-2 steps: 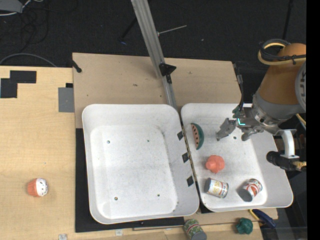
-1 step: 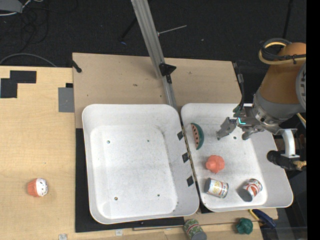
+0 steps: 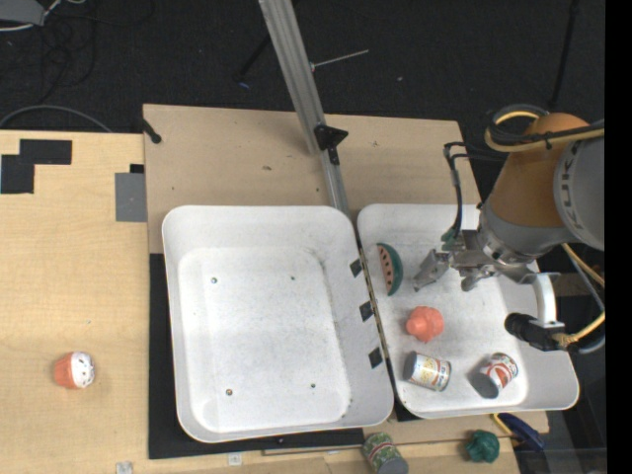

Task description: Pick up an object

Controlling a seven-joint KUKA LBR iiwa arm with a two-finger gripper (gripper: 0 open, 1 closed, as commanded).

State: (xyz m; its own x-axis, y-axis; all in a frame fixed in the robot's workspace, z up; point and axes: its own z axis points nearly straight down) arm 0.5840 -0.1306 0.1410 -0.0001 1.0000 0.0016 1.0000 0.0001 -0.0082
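Camera view, right of frame: the gripper (image 3: 449,270) hangs over the right bin (image 3: 553,388), fingers spread and pinching nothing, above the red ball (image 3: 426,324), likely poised to descend.

two white bins (image 3: 257,418) (image 3: 553,393), two cans (image 3: 429,371) (image 3: 495,374), one watermelon slice (image 3: 389,268).

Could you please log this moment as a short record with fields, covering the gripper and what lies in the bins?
gripper: over the right bin, fingers spread, nothing between them
right bin contents: watermelon slice at left wall; red ball; tin can; red-and-white can
left bin: beside it
outside bins: red-and-white ball; green object
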